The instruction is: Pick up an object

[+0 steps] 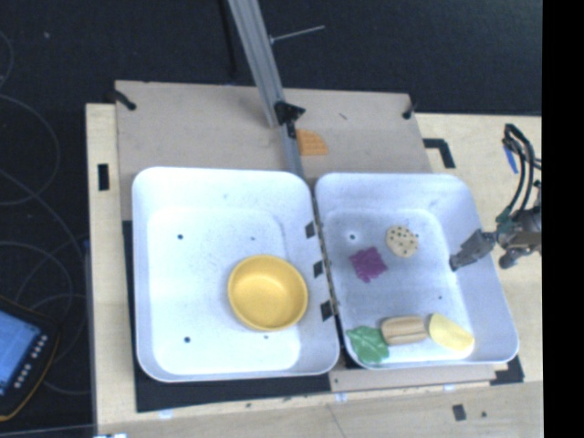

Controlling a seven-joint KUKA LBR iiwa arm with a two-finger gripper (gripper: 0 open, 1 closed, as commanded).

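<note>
The right bin point(474, 208) holds a purple lump point(369, 264), a beige dotted round piece point(401, 240), a tan roll point(404, 328), a yellow oval piece point(451, 333) and a green leafy piece point(367, 343). The last three lie side by side along the near wall. A yellow bowl point(266, 292) sits upright in the left bin point(155, 245). My gripper point(489, 254) hangs over the right rim of the right bin, open, with nothing between its fingers. One dark finger point(468, 251) reaches over the bin floor, well right of the dotted piece.
A slanted metal pole point(260, 57) rises from the back of the bench, near the gap between the bins, with an orange tag point(310, 142) at its foot. Cables point(520, 167) hang at the right edge. A tablet point(18, 354) lies off the bench at lower left.
</note>
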